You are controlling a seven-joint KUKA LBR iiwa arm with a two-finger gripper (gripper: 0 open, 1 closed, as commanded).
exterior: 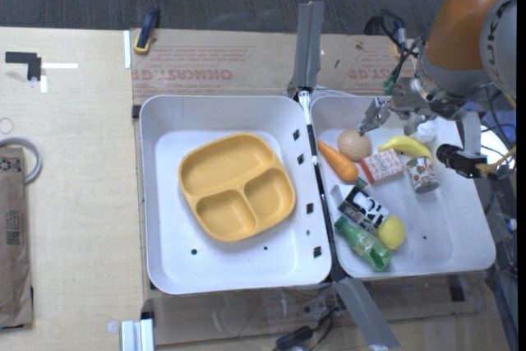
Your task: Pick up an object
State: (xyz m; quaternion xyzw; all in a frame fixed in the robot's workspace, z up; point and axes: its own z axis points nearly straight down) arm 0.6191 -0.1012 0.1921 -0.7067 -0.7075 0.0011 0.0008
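Tool point(374, 117) hovers at the right bin's point(460, 259) upper edge.
Its fingers spread apart, gripping nothing, just above the potato point(354, 145).

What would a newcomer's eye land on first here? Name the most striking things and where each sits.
First comes the yellow divided tray, lying alone in the left bin. Next is the clutter in the right bin: a carrot, a banana, a lemon and a green bottle among small packages. Above that bin's far edge hangs the arm, its orange band bright, with the gripper near the round beige ball.
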